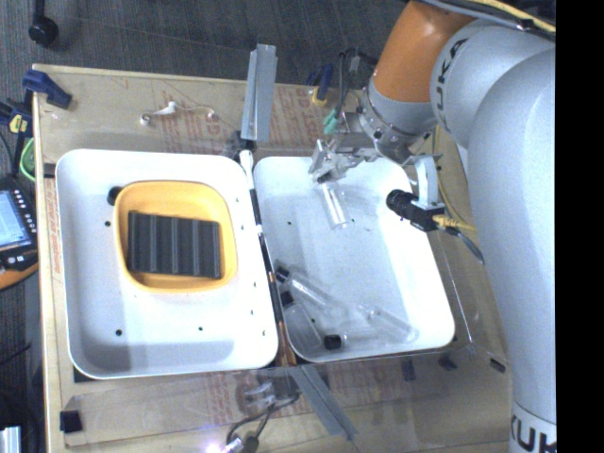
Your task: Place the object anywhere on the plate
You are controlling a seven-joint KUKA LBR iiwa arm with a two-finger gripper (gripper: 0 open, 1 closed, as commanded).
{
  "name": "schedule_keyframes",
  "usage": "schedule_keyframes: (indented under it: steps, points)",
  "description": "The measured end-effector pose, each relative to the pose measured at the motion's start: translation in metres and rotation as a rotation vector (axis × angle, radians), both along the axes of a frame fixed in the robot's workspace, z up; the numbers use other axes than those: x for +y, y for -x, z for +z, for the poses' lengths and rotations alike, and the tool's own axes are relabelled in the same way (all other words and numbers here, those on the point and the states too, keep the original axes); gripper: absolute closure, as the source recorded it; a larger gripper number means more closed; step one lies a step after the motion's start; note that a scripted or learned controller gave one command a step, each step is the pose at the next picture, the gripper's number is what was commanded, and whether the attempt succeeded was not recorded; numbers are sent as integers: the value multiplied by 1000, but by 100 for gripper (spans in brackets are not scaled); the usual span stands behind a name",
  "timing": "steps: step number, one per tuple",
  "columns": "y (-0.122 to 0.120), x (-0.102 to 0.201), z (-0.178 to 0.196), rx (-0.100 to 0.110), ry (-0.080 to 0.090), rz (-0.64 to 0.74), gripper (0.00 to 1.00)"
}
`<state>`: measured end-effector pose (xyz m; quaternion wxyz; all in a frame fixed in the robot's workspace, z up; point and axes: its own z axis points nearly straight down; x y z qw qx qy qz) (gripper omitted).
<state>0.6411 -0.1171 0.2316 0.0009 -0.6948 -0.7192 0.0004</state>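
A yellow plate (134,202) lies in the left bin (85,328), and a dark grey ribbed block (176,245) rests flat on it. My gripper (327,165) hangs over the far edge of the right bin (425,281), far from the plate. Just below the gripper a clear tube-like piece (333,207) points down toward the bin floor; whether it is held is unclear. More clear pieces (310,292) lie near the bin's front left, with another (388,324) at the front.
A small black piece (331,342) sits at the right bin's front edge. A black part with a cable (411,207) juts from the arm over the bin's right side. A metal bar (258,91) stands behind the bins.
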Motion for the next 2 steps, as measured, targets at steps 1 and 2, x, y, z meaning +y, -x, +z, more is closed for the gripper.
schedule_keyframes:
  steps: [1, 2]
  points:
    - [-16, 69, -2, -3, 1, 237, 100]
    - [16, 83, -40, 2, -1, 519, 100]
